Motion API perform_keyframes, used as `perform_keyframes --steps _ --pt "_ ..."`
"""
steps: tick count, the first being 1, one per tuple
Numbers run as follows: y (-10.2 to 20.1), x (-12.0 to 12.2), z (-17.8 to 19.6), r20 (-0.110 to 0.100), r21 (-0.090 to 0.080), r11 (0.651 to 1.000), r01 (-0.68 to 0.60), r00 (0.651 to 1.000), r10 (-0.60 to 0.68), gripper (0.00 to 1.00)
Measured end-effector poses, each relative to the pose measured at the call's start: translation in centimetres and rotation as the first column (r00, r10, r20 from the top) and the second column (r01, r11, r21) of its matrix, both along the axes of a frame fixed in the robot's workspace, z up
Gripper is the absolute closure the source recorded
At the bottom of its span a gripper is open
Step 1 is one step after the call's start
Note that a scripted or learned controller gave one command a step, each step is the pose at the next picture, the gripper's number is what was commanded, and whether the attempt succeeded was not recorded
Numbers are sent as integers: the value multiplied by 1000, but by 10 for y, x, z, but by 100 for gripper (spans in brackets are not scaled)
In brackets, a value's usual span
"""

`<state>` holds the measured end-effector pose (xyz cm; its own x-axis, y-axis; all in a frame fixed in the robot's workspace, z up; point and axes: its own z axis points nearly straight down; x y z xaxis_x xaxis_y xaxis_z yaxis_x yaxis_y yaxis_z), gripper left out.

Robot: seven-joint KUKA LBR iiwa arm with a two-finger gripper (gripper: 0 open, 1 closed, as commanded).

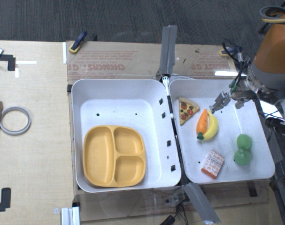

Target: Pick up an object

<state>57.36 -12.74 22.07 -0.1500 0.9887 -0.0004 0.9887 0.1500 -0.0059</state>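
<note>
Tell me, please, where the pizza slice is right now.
The pizza slice lies in the right bin, near its upper-left corner, just left of the carrot and banana.

The arm (273, 50) was a thick, rounded thing, its broad band a bright orange with a smooth, slightly glossy skin. Below the band sat a grey collar, paler along its edge. Dark cables (234, 53) looped out beside the wrist, and one thin green wire ran down among them. The hand (220, 102) was small, built of bare grey metal with dark joints, and it ended in two slim fingers.
</note>
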Motion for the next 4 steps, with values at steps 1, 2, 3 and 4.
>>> perform_keyframes --steps 1,2,3,4 --pt "20 42 -130 5 0 997 -83 997 83 0" --pt "20 42 -124 -1 2 996 -84 996 84 100" --pt "84 24 1 0 0 999 -45 999 45 100" --pt "25 21 -127 0 0 999 32 999 -32 100"
